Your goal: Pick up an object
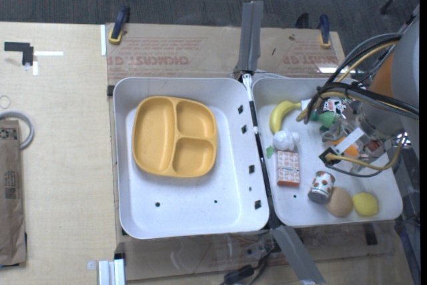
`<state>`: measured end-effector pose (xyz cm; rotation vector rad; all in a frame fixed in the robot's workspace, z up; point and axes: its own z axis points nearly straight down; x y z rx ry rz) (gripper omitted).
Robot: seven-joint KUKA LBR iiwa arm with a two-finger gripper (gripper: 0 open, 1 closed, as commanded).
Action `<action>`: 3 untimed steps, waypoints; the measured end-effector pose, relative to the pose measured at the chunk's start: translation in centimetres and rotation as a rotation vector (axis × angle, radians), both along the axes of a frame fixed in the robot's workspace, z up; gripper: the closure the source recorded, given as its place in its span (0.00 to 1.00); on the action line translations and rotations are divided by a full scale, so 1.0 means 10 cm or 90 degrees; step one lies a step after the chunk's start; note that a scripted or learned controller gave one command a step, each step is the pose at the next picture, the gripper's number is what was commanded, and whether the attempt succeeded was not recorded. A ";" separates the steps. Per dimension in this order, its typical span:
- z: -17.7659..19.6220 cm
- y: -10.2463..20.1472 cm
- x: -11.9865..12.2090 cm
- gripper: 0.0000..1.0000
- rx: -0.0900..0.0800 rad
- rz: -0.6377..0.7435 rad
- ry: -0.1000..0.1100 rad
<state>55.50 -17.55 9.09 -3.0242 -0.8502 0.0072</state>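
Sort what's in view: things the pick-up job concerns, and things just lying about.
Job:
gripper over the right bin
banana
red carton
small can
brown ball
lemon

Lying about:
yellow divided plate in the left bin
cardboard sheet
blue clamps

One camera is looking down at a slant from above the counter (53, 77). It is taking in both white bins (127, 163), from moderately far.

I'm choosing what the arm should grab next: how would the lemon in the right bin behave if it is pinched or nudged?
The lemon looks rounded and smooth, so it would probably roll if nudged. It seems firm, so pinching likely won't deform it, though a curved skin could slip. It lies against the brown ball near the right bin wall, which may limit finger room.
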 end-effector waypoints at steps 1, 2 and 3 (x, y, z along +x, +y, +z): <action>0.01 -0.31 -0.74 0.00 0.007 0.015 -0.004; -0.03 -0.33 -0.55 0.00 0.020 0.064 0.009; 0.46 -0.27 -0.39 0.00 0.001 0.055 0.000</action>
